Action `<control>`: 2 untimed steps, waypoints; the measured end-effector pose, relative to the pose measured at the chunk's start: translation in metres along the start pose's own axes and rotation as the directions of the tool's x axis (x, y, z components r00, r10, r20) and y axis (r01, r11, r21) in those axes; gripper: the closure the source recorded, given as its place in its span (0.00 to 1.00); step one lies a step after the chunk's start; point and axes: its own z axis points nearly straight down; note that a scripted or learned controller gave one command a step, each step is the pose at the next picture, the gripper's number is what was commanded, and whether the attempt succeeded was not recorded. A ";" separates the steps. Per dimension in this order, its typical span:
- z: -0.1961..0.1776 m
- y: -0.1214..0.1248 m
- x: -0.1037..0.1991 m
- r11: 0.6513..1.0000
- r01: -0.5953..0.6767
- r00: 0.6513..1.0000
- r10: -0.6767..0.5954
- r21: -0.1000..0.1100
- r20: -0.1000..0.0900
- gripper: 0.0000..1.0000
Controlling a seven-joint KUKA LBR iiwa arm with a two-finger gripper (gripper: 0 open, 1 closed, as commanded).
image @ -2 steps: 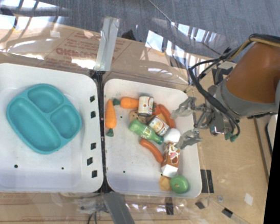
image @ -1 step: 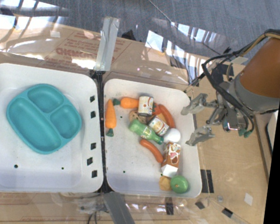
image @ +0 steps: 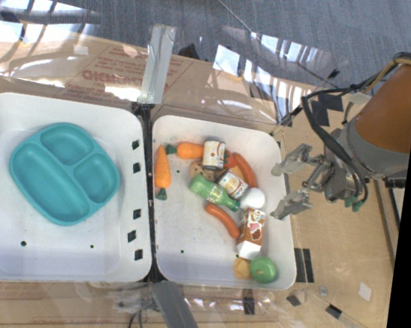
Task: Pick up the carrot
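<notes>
A long orange carrot (image: pixel 162 170) lies along the left wall of the right bin (image: pixel 184 259), its green end toward the front. A shorter orange carrot-like piece (image: pixel 189 150) lies just behind it. My gripper (image: pixel 291 185) hangs outside the bin's right rim, well to the right of the carrot. It is open, one finger (image: pixel 290 163) farther back and the other (image: pixel 291 207) nearer, with nothing between them.
The right bin also holds a small can (image: pixel 214 154), two red sausages (image: pixel 241 168) (image: pixel 222 219), a green bottle (image: pixel 213 192), a white egg (image: pixel 254 198), a carton (image: pixel 251 230) and a green apple (image: pixel 264 269). A teal divided plate (image: pixel 64 171) sits in the left bin (image: pixel 40 257).
</notes>
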 end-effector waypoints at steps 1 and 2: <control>-0.016 -0.001 0.012 1.000 0.012 1.000 -0.012 0.001 0.004 0.00; 0.005 -0.004 0.022 0.993 -0.120 0.993 0.120 0.000 0.002 0.00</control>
